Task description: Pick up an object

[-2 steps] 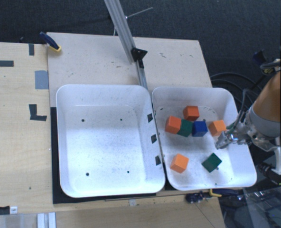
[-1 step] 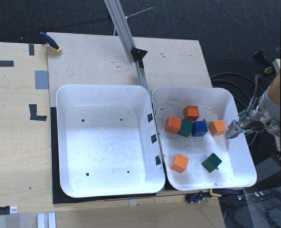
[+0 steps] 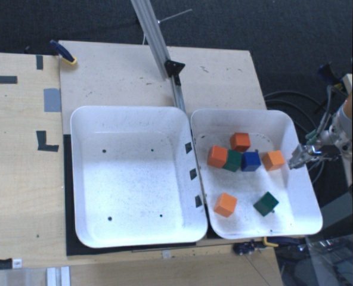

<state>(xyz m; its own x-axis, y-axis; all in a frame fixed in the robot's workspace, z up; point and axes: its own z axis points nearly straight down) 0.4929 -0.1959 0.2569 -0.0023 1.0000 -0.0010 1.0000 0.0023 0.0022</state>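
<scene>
Camera view. Nearest the lens, at the bottom of the right-hand shallow white plastic bin (image 3: 302,216): a small orange cube (image 3: 226,204) and a small dark green cube (image 3: 265,204), lying apart from each other with bare floor all round. Further back, a tight cluster: an orange cube at the rear (image 3: 240,140), an orange cube at the left (image 3: 217,156), a green cube (image 3: 232,161), a blue cube (image 3: 251,160), seemingly touching one another. Just beside the blue one, toward the right wall, one more orange cube (image 3: 273,159). Left-hand shallow white plastic bin (image 3: 81,159): speckled floor, four dark dots.

Handling, as judged: blocks likely light, rigid, not fragile, with flat parallel faces and a painted, somewhat smooth finish. Best held across two opposite faces, squarely, to avoid twisting out. The two lone cubes in front offer free sides for both fingers; the clustered ones leave little room, and the rightmost orange cube sits near the wall, which could obstruct one finger.

Tool: two-finger gripper (image 3: 300,157) on the grey arm, reaching in from the right, positioned over the right bin's right rim, near the rightmost orange cube but apart from it. Nothing seen between its tips; no contact with any cube apparent. Degree of opening not determinable; detail too small and blurred.
</scene>
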